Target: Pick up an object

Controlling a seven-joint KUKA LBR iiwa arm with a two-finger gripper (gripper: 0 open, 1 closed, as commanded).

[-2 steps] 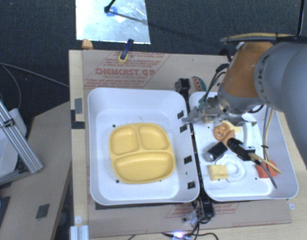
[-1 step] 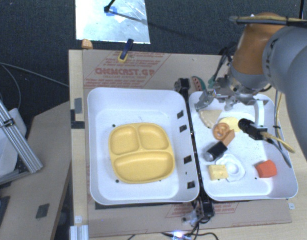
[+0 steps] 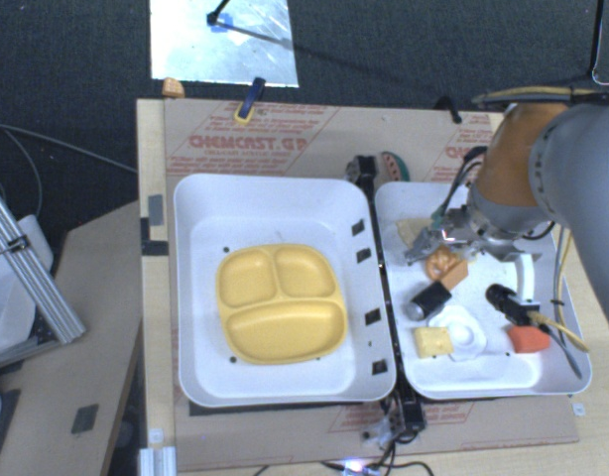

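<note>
From my feed the claw (image 3: 435,248) hangs low in the right bin (image 3: 543,375), right by a tan block (image 3: 446,265); grip state, can't tell. Counter (image 3: 285,142) is brown board, dark carpet (image 3: 66,67) around.

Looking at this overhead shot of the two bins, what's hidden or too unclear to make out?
- Gripper: the grey arm's wrist covers it from above, so its state is unclear.
- Orange-brown lumpy object: partly under the gripper; contact cannot be judged.
- Right white bin: its upper right part is covered by the arm.
- Small white rounded object: blends into the bin floor, shape unclear.
- Yellow divided plate in the left white bin: fully visible.
</note>
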